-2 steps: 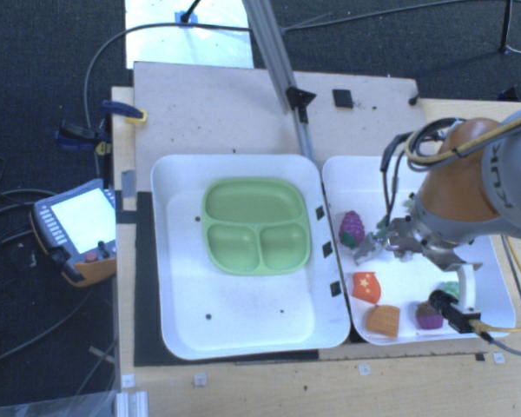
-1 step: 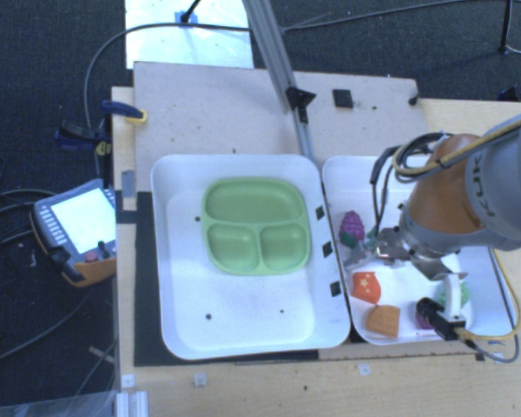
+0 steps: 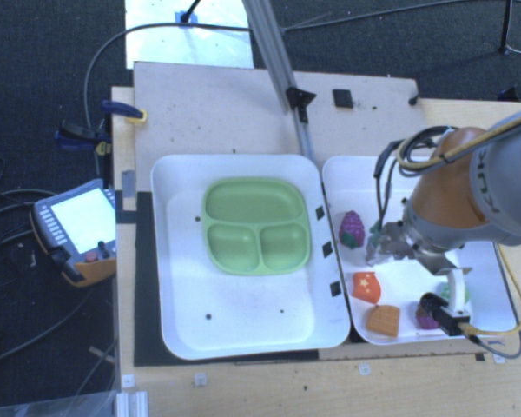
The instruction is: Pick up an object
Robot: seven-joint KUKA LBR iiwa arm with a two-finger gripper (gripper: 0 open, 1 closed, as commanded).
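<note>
The right bin [image 3: 334, 174] holds a purple bunch of grapes [image 3: 352, 228] near its left wall. In front of it lie a red piece with a yellow star [image 3: 366, 287] and an orange waffle-like block [image 3: 383, 321]. A purple item [image 3: 426, 319] and a green-and-white item [image 3: 457, 294] lie at the front right, partly hidden by the arm's black fitting. My gripper [image 3: 378, 247] hangs low over the bin, just right of the grapes and above the red piece. I see nothing in its grasp.
The left bin [image 3: 178, 320] bears a green divided plate [image 3: 255, 226]. The grey arm with its orange band [image 3: 443, 194] covers the right bin's right half. A slanted metal pole [image 3: 273, 46] crosses the back of the bench. A teach pendant [image 3: 78, 230] lies off the bench's left side.
</note>
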